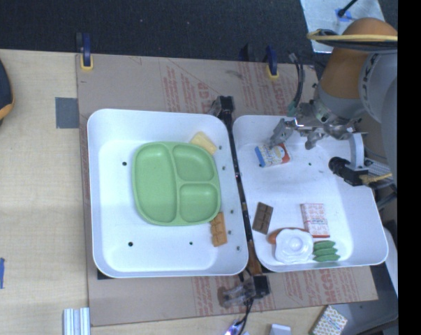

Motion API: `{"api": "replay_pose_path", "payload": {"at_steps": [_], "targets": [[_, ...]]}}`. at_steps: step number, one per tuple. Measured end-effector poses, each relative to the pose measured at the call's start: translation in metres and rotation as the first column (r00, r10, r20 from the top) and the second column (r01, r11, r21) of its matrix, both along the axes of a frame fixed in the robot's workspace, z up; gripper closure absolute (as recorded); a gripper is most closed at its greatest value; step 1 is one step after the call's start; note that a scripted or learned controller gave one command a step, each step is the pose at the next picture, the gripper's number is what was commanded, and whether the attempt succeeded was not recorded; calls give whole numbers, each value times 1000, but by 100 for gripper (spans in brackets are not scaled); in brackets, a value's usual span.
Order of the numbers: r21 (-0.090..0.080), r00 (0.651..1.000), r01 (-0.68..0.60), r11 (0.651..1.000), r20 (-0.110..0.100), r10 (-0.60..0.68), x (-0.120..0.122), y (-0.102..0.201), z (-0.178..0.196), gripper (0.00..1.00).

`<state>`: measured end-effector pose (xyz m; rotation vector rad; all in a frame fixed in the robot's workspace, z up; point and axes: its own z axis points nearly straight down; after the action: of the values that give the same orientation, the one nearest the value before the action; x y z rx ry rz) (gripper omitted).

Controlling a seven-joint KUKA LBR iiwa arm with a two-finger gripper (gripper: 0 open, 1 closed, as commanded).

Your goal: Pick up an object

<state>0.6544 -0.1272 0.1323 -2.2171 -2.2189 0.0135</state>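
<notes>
Hovering over the back of the right bin (367,208), our gripper (296,132) hangs just above and beside a small blue, white and red packet (272,155). We judge the pick not yet done: the packet lies on the bin floor, and we cannot tell how the jaws stand. Closing on it and lifting are left. A green divided plate (175,183) sits in the left bin (105,187).

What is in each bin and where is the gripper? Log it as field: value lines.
left bin: green tray, yellow piece at its top edge, orange wafer at its lower right
right bin: blue-white packet, brown bar, red-white packet, white lid, green pods
gripper: over right bin's upper left, just above the blue-white packet
grasp: cannot tell
</notes>
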Motion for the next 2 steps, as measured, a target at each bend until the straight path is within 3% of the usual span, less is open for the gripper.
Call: {"api": "replay_pose_path", "payload": {"at_steps": [1,2], "targets": [[4,1000,-7,1000,11,7,-18,54,67,0],[-1,1000,-1,1000,6,1,2,1,0,0]]}}
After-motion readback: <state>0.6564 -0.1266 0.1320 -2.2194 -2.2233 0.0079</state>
